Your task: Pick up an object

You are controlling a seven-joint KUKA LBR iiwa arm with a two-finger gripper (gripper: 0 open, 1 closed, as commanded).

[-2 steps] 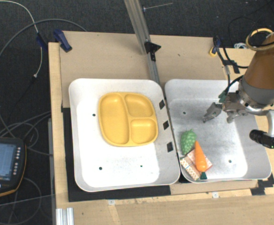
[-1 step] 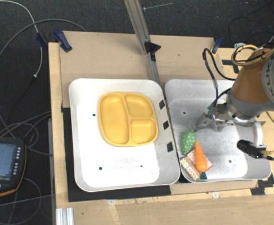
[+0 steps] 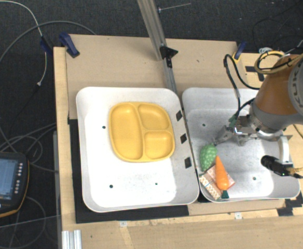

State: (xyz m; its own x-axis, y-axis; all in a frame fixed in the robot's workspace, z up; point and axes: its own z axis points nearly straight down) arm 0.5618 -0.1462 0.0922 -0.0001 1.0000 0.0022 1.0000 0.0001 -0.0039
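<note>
Arm: in from the right over the right bin (image 3: pixel 255 188), orange band up, wrist tipped down toward the bin's middle.
Jaws: the gripper (image 3: pixel 233 134) hangs low over bare bin floor; whether the jaws are wide or narrow I cannot tell from this angle, and nothing shows between them.
Targets: carrot (image 3: pixel 222 174), green fuzzy piece (image 3: pixel 209 155) and a small patterned packet (image 3: pixel 210 183), bunched together at the right bin's near-left corner.
Gap: the gripper sits near the green piece, up and to its right, not touching it.
Progress: by my read nothing is lifted yet; all three lie on the bin floor, so the whole grasp and lift are left.
Left bin: the yellow divided tray (image 3: pixel 141 130) sits in the left bin (image 3: pixel 89 154), well apart from the action.
Edges: the cluster crowds the bin's left wall and front rim, tight on those sides.
Open room: plenty of bare floor to the right and behind the pile; that looks the cleaner approach.
</note>
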